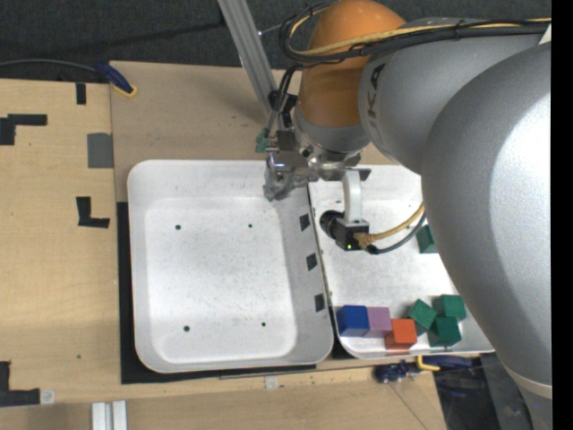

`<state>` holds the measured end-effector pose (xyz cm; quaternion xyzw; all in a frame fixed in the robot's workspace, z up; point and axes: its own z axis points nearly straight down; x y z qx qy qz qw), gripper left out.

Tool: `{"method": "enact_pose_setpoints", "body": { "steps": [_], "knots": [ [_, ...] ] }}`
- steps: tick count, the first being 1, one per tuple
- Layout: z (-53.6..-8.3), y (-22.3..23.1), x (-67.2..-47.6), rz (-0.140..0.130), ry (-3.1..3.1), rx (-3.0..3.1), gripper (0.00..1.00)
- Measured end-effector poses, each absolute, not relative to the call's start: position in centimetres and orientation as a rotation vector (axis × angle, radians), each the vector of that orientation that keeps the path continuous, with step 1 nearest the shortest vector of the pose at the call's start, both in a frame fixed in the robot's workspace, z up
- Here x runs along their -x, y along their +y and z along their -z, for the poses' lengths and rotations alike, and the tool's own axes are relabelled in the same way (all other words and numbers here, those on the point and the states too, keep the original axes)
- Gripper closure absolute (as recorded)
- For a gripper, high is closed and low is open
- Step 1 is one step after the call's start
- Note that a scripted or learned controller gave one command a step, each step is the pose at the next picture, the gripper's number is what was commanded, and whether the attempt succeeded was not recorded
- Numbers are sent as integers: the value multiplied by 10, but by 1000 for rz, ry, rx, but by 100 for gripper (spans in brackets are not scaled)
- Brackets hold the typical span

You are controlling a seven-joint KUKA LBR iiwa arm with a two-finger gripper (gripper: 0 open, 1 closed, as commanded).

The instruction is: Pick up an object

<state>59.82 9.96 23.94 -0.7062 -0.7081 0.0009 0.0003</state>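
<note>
The big grey arm (474, 150) eats up most of the right side, with its orange band (345, 34) sitting just above the wrist. Under it is the tan worktop (54, 240) carrying the two white bins: the left bin (215, 267) and the right bin (376, 204), mostly hidden by the arm.

The gripper (279, 182) hangs right over the top end of the ridge where the two bins meet, at the left bin's far right corner. Honestly can't tell if the jaws are open or closed from here, it's just a dark clump of metal, and I see nothing in them.

The stuff to pick is all huddled in the near corner of the right bin: a blue cube (354, 319), a lilac cube (380, 319) touching it, an orange cube (403, 331), and green blocks (439, 321) beside that. They're stubby little things with no real long axis, lined up roughly left to right.
</note>
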Motion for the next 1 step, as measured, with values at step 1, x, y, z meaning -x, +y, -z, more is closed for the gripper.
{"method": "enact_pose_setpoints", "body": {
  "steps": [1],
  "knots": [
    [-239, 100, -598, -3, -2224, 2219, 0]
  ]
}}
